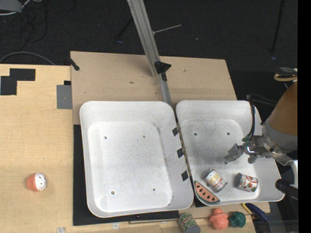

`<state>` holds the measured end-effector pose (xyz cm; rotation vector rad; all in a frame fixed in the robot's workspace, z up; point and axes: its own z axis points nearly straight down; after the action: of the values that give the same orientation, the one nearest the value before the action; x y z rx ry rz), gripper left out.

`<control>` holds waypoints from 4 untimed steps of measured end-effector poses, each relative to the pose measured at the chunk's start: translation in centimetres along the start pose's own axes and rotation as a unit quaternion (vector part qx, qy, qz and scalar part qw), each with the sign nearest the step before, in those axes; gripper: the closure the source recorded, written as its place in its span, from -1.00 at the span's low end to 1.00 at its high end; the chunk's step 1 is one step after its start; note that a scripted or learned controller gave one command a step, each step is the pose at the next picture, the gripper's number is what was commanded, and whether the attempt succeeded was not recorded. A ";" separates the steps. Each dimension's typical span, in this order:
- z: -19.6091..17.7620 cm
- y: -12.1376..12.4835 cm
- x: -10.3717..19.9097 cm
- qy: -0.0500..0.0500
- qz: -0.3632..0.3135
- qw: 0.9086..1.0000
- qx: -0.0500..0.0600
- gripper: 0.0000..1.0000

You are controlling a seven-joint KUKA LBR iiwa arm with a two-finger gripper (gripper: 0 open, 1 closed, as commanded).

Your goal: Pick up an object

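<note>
My gripper point(242, 156) hangs over the right bin point(214, 115), near its right side, with its two dark fingers spread open and nothing between them. Just in front of it on the bin floor lie two small printed cans: one point(214, 179) to the front left, the other point(246, 182) directly below the gripper in the view. A watermelon slice toy point(206, 192) rests against the bin's front rim. The arm's grey wrist and orange band point(286, 113) come in from the right.
The left bin point(126, 115) sits beside the right one. A slanted metal rail point(146, 33) runs down to the bins' shared edge. Outside the front rim lie a green can point(185, 221), a pink toy point(218, 219) and a green toy point(237, 219). An orange-white ball point(36, 182) rests on the wooden table at far left.
</note>
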<state>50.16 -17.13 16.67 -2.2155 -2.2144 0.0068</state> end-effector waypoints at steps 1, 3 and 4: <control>6.4 0.2 0.1 0.000 0.000 1.000 0.000 -1.00; -0.9 0.3 -0.9 -0.002 0.001 1.000 -0.006 1.00; -7.2 0.3 -1.1 -0.003 -0.001 1.000 -0.007 1.00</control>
<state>50.52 -18.25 23.91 -2.2232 -2.2258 -0.0032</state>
